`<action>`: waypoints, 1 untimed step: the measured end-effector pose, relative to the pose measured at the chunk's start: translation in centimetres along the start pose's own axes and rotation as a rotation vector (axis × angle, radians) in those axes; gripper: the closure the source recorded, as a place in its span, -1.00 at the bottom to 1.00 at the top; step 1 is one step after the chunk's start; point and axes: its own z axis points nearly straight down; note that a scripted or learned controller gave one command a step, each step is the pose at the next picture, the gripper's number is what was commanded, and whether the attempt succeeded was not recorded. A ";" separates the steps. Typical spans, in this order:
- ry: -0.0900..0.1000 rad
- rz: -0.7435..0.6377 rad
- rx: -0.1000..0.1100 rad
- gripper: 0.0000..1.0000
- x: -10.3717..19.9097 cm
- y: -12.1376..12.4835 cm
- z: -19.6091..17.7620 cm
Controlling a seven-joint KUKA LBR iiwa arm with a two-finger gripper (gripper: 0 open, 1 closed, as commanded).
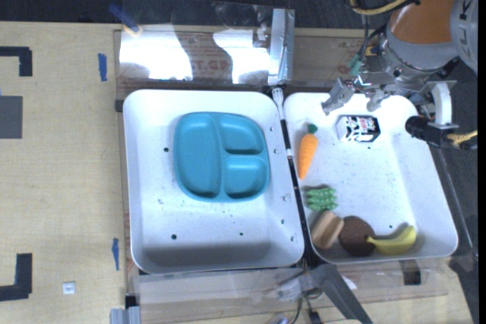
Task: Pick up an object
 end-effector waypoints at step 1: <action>0.000 -0.010 0.014 -1.00 -9.0 -2.2 7.7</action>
